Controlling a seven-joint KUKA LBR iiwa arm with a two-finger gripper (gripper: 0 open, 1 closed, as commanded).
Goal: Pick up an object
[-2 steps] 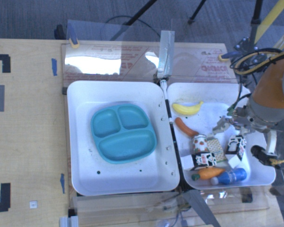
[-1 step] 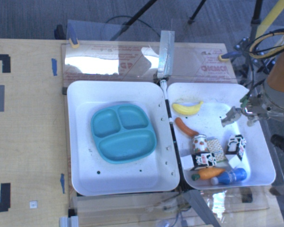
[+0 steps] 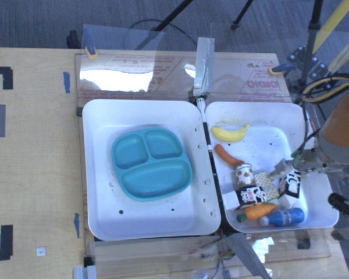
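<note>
The right bin holds a yellow banana, an orange-red sausage, a small printed can, a cow-patterned carton, a carrot, a blue bottle, a beige speckled piece and a black-and-white item. My gripper reaches in from the right and hangs low over the bin's right half, just above the black-and-white item and the speckled piece. No object is visibly lifted.
The left bin carries a blue divided plate. A grey divider post stands behind the seam between the bins. The arm's orange band and cables crowd the right side. Tripod legs stand at the back.
</note>
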